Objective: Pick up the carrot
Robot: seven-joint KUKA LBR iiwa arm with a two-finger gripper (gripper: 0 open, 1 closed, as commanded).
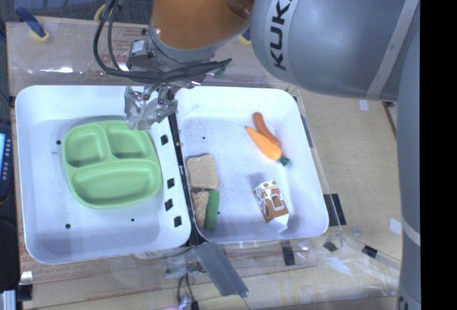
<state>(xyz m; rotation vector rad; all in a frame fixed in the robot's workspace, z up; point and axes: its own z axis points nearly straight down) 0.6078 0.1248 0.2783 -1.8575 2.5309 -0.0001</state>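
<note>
The carrot (pixel 265 144) is orange with a small green stem end. It lies at a slant in the right bin (pixel 235 110), toward its far right side, touching a thinner red-orange sausage-like piece (pixel 263 124). My gripper (pixel 148 113) hangs well to the left of the carrot, over the divider between the two bins, at the far corner of the green plate (pixel 111 163). Its fingers are open with nothing between them.
The green three-part plate lies in the left bin (pixel 36 158). In the right bin are a bread slice (pixel 202 171), a cracker with a green stick (pixel 212 208) at the near left, and a small brown-and-white carton (pixel 273 203) just in front of the carrot.
</note>
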